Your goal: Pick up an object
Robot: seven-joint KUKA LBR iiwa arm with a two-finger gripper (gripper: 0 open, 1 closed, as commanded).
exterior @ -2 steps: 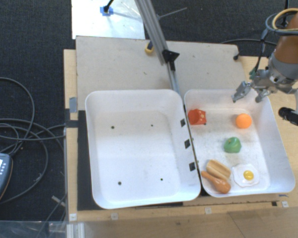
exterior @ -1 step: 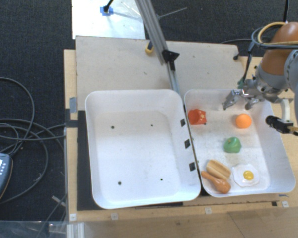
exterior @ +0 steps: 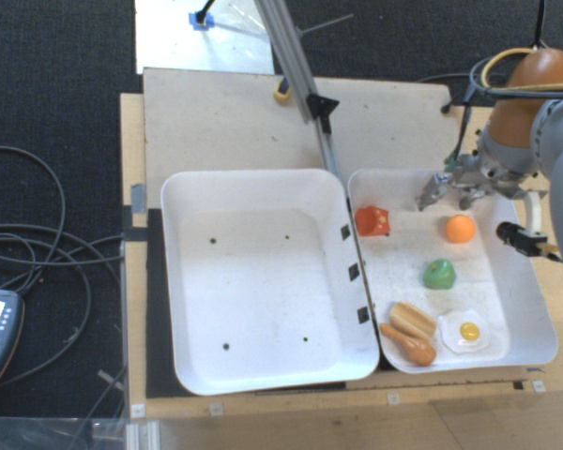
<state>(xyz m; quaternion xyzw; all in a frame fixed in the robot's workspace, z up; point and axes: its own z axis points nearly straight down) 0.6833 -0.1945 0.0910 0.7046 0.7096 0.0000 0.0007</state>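
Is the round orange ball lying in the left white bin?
No. The round orange ball lies in the right white bin, near the gripper.

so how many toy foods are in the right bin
6: red piece at the far left, orange ball far right, green one mid-bin, bun, sausage and fried egg along the near edge.

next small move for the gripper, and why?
Probably shift toward the orange ball and descend. The gripper hangs over the right bin's far end with nothing between its fingers, and the ball is the nearest item, just below it in the camera view, clear of the green piece.
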